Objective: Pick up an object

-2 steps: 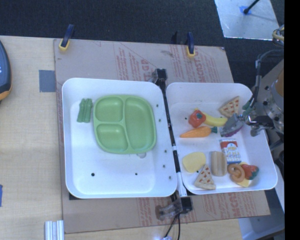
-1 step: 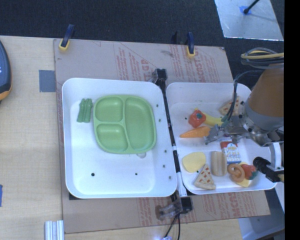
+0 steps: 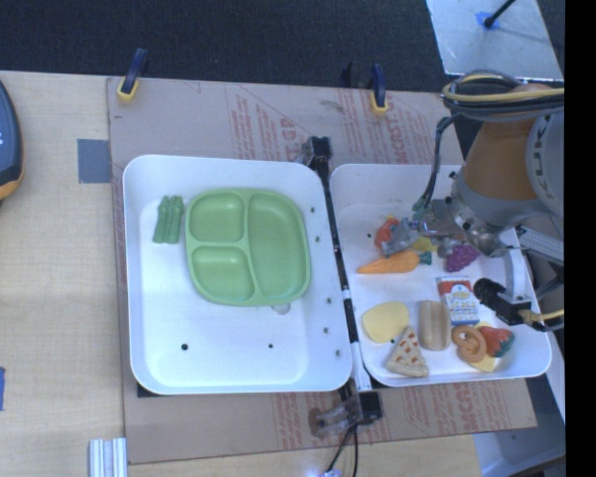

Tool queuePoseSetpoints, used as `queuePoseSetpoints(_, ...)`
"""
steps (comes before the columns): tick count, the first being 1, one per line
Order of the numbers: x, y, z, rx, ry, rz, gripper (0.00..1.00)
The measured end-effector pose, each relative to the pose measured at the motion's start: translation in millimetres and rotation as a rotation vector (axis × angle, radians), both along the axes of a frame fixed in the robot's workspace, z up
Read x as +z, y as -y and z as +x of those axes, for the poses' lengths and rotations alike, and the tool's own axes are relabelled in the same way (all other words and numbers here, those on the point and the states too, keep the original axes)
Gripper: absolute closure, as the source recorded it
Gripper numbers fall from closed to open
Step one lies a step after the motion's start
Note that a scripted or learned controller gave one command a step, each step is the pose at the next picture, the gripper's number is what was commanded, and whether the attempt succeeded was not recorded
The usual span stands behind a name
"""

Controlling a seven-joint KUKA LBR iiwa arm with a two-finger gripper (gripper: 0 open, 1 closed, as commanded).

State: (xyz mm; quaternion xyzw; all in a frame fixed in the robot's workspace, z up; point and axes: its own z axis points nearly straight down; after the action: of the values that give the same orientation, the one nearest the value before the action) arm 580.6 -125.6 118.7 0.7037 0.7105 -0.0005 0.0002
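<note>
The gripper (image 3: pixel 409 235) hangs low over the upper part of the right bin (image 3: pixel 358 192), reaching in from the right under the grey arm (image 3: pixel 512 172) with its orange band; whether it is apart, together or clamped on something cannot be told from this slanted view. Right at its tip sit a small red toy (image 3: pixel 385 233) and, just below, an orange carrot (image 3: pixel 389 262) lying across the bin floor. A purple bunch of grapes (image 3: pixel 461 257) rests just to the right of the carrot. Lower in the same bin lie a small carton (image 3: pixel 459 300), a pale yellow round piece (image 3: pixel 384 321), a bread roll (image 3: pixel 434 324), a pizza slice (image 3: pixel 406 354) and a pretzel-like piece (image 3: pixel 470 344). The left bin (image 3: pixel 159 356) holds a green divided plate (image 3: pixel 247 245) and, near its upper left, green beans (image 3: pixel 168 219).
</note>
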Motion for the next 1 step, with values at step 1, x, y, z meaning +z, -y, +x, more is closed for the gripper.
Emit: queuePoseSetpoints(1, -27.4, -31.7, 65.5, 0.000, 0.002, 0.000, 0.00)
